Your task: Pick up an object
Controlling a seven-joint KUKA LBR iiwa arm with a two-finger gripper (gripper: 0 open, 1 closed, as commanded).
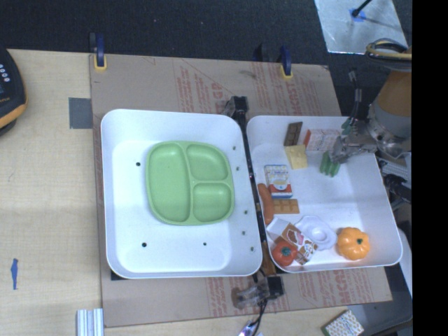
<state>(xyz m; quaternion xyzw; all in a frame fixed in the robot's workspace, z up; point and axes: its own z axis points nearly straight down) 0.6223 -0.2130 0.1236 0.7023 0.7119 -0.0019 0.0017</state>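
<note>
One green object (329,164) sits under the gripper (341,150) near the right bin's (392,208) far right corner, grip state unclear; descend squarely, close firmly, then lift.

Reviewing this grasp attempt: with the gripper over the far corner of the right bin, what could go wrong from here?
1. The gripper sits close to the right bin's far wall, by a green object and a pale packet; it may clip the wall or catch both.
2. Items by the left wall, the small carton, sausage and cracker, lie tightly together, so a grasp there may slip or shove neighbours.
</note>
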